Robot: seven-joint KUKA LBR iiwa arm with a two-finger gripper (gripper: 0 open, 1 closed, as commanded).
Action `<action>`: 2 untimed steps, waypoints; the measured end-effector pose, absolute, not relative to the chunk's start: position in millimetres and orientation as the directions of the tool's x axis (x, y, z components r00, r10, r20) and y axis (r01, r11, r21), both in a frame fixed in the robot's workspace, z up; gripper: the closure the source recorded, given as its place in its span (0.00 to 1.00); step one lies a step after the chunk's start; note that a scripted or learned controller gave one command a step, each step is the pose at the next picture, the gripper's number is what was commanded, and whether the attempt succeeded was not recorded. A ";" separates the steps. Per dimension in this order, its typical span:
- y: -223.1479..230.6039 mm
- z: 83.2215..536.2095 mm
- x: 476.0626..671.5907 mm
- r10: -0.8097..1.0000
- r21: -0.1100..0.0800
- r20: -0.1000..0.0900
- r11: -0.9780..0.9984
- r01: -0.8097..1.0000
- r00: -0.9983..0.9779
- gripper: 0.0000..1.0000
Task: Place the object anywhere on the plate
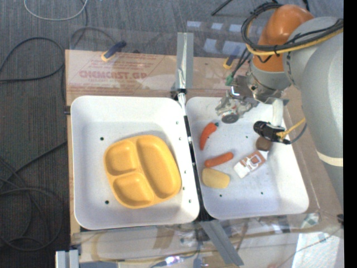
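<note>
A yellow plate [144, 170] with three compartments lies in the left bin [89, 116]. In the right bin [279, 197] lie an orange carrot-like piece [208, 134], a reddish sausage [218, 159], a pale yellow lump [215, 178], a small white and red packet [249, 165] and a brown round piece [263, 144]. My gripper [230, 111] hangs over the back of the right bin, just right of and above the carrot piece. Nothing shows between its fingers.
A metal divider [182, 94] runs between the two bins. A black cable end [270, 130] sticks out under the arm by the brown piece. Cardboard [122, 74] lies behind the left bin, and loose cables run across the floor at left.
</note>
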State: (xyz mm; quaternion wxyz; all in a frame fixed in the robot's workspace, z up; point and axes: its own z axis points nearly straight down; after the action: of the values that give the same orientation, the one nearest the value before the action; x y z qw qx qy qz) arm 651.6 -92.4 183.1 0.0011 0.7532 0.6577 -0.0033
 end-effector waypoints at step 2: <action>36.8 197.6 565.4 0.915 -0.002 0.003 0.404 0.915 -0.404 1.00</action>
State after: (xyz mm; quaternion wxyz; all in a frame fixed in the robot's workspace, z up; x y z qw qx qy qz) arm 565.4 36.8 197.6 -0.0018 0.5457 0.8380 -0.0002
